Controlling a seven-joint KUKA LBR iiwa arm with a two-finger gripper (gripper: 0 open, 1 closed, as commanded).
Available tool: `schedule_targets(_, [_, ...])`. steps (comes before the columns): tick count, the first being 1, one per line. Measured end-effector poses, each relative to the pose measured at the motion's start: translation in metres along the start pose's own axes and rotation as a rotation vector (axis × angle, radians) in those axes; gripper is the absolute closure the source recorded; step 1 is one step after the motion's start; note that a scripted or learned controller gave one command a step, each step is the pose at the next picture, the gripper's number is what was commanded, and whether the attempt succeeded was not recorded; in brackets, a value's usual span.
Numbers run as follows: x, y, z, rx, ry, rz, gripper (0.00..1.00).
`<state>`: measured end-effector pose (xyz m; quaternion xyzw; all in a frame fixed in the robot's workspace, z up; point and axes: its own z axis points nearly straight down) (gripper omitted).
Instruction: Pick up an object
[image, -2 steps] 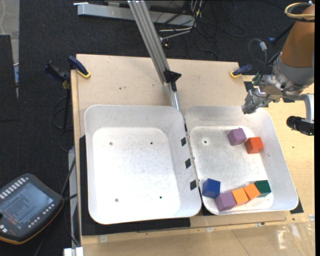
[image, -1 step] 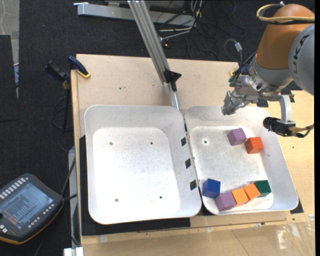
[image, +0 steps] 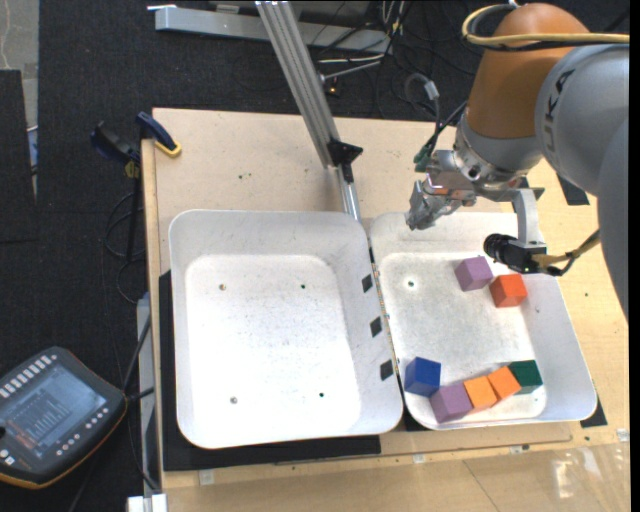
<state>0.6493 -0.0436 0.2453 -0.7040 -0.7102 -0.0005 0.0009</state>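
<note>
Nearest the camera, a row of cubes lies along the front wall of the right bin (image: 560, 330): a blue cube (image: 422, 375), a purple cube (image: 450, 401), an orange cube (image: 480, 390) and a green cube (image: 525, 376), the last three touching in a line. Farther back, a second purple cube (image: 473, 272) sits just beside a second orange cube (image: 508, 289), apart from the walls. The claw (image: 425, 213) hangs over the bin's back left corner, and how far it is open cannot be told from this angle; nothing is seen in it. The back purple cube is the nearest candidate, lying toward the camera and to the right of the claw, so a pick likely calls for a short shift that way before descending. The left bin (image: 190, 240) sits alongside on the tabletop (image: 240, 150).
</note>
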Motion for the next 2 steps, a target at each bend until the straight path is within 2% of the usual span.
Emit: schedule_targets(2, [0.115,0.019,0.021,-0.003,-0.001,0.0,1.0])
